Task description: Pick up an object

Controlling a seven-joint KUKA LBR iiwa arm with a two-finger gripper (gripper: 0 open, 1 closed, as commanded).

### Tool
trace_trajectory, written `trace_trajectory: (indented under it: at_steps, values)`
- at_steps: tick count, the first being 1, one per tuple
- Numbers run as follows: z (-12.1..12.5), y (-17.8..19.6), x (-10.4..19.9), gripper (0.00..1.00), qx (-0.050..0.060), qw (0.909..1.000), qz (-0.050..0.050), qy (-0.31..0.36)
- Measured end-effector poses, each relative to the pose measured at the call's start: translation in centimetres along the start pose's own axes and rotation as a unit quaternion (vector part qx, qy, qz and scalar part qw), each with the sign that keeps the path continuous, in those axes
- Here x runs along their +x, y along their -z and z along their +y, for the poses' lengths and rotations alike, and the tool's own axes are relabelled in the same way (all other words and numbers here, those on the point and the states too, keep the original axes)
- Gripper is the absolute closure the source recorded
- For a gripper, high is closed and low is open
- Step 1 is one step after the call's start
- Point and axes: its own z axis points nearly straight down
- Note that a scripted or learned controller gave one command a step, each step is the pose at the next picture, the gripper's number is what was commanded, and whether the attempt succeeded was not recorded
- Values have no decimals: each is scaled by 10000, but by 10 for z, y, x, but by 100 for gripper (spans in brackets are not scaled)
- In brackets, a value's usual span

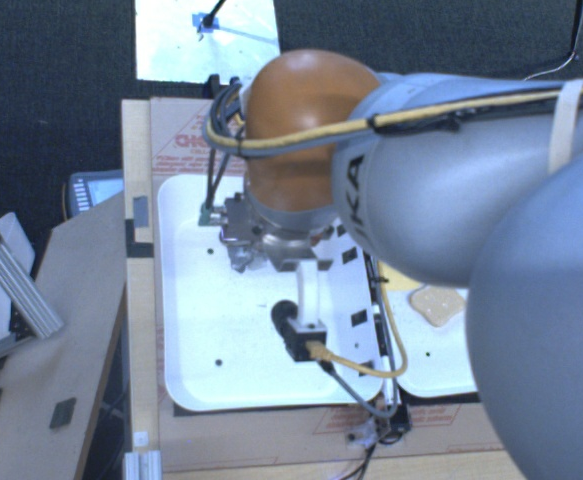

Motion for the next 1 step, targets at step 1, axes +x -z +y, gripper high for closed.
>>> trace_trajectory:
  at_steps: [1]
  values:
    - [-31, -86, -46, 100, 69, 10000, -29, -21]
